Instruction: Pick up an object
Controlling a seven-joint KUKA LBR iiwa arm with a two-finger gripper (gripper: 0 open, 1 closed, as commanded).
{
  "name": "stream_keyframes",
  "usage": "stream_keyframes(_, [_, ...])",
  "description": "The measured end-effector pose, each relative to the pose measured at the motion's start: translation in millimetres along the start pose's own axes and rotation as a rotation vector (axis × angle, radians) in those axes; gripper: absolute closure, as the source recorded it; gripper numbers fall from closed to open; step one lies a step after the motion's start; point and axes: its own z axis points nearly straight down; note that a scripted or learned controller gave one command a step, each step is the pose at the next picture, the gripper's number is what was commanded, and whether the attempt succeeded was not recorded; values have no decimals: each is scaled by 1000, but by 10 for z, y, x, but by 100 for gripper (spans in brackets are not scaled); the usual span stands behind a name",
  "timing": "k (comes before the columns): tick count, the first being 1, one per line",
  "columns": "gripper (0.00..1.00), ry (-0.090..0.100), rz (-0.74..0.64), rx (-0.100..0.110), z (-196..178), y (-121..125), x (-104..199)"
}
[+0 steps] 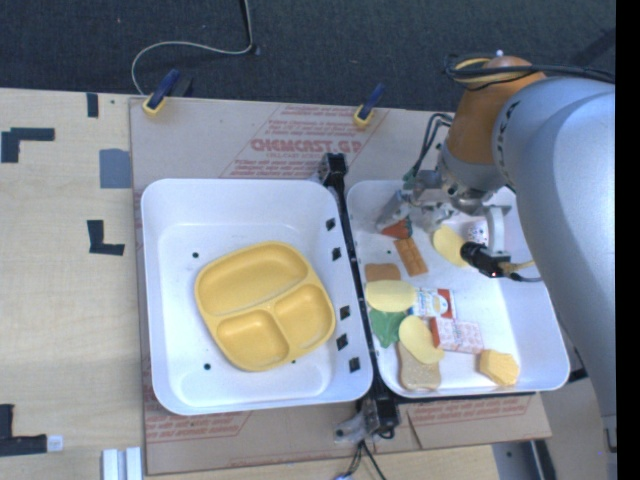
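Note:
My gripper (428, 213) hangs low over the back part of the right bin (540, 308), below the orange wrist band. Just under and beside it lie a small red piece (400, 230), an orange-brown stick (412, 258) and a pale yellow round piece (448, 243). Further forward in the same bin are a tan square (381, 272), a yellow lemon-like piece (390, 295), a green leaf (385, 326), a red and white packet (452, 326), a bread slice (420, 373) and an orange-yellow wedge (498, 366). I see nothing lifted off the bin floor.
The left bin (170, 228) holds a yellow divided plate (264, 304). A black divider edge (345, 258) runs between the bins. The grey arm covers the right side of the right bin. Two clamps (160, 96) hold the cardboard at the back.

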Motion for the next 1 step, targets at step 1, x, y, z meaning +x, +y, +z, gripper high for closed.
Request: stream_keyframes(1, [0,-1,-1,0,-2,-62,-2])
